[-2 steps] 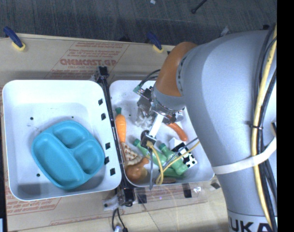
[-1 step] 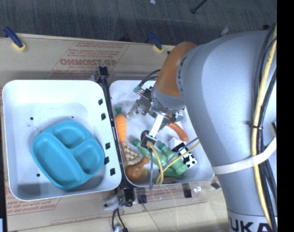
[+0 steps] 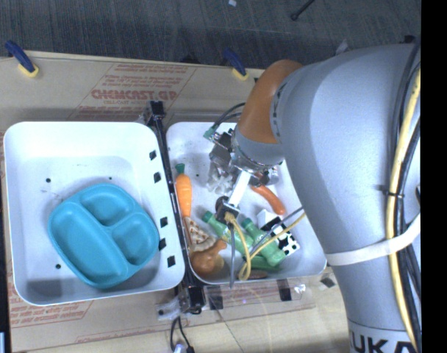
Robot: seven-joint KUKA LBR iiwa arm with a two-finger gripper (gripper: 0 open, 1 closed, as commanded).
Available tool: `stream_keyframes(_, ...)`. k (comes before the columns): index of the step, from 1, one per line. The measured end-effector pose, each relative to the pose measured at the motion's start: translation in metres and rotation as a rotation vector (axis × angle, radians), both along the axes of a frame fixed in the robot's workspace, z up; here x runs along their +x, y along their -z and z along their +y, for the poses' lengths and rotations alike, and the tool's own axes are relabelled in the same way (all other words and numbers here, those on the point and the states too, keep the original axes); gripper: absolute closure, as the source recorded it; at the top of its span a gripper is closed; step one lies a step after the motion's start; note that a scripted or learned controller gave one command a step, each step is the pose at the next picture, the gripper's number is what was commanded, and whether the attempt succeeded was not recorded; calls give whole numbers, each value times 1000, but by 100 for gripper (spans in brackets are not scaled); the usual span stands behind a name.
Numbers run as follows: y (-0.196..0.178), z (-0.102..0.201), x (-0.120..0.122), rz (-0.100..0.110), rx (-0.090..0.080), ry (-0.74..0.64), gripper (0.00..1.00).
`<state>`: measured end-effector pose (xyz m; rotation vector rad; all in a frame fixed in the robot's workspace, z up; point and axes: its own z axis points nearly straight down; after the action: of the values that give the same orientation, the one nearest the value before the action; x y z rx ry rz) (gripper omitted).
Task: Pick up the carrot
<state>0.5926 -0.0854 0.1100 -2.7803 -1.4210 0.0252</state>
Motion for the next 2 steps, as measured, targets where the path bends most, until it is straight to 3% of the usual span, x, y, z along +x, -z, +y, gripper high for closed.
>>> stream_keyframes(1,-121,59,-34,-18,-10,205,100)
stream_keyframes(2,-130,115,-54,-7,-14,302,100)
